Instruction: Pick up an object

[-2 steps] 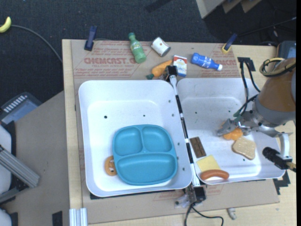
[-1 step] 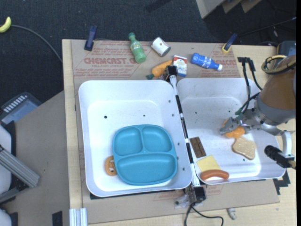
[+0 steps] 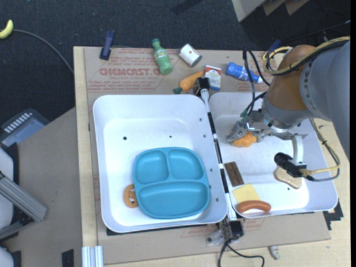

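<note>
While the claw [image 3: 243, 132] hangs low, an orange toy [image 3: 245, 141] lies beneath.

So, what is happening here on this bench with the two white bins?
A grey robot arm reaches in from the right and has its pincer low in the right bin, right at a small orange object. Whether it holds that object cannot be told. A brown bar, a yellow block and a beige piece also lie in that bin. The left bin holds a blue divided plate.
</note>
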Motion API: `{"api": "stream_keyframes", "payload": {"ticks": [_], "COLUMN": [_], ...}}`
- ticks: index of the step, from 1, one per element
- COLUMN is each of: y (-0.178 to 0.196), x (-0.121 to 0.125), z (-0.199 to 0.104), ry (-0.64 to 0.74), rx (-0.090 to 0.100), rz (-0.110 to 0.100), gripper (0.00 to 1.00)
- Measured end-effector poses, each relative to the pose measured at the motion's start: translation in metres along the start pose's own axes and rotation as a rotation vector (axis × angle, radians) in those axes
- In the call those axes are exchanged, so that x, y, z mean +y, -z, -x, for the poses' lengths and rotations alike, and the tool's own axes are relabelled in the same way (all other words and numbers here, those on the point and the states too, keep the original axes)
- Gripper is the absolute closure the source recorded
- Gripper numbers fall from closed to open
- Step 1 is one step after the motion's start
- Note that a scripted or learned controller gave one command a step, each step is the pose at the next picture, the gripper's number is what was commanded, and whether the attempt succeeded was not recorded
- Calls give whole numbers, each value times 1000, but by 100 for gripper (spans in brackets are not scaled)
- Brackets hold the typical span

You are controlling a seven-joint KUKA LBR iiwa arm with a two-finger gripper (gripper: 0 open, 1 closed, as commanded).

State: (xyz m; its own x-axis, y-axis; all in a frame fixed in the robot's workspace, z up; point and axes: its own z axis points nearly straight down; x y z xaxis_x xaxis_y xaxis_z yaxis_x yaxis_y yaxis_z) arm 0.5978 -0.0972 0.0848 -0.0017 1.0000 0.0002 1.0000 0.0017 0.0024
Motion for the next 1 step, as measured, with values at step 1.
{"api": "stream_keyframes", "payload": {"ticks": [1], "y": [100], "x": [-24], "z": [-33], "ry": [-1], "rx": [0], "rz": [-1], "gripper": [100]}}
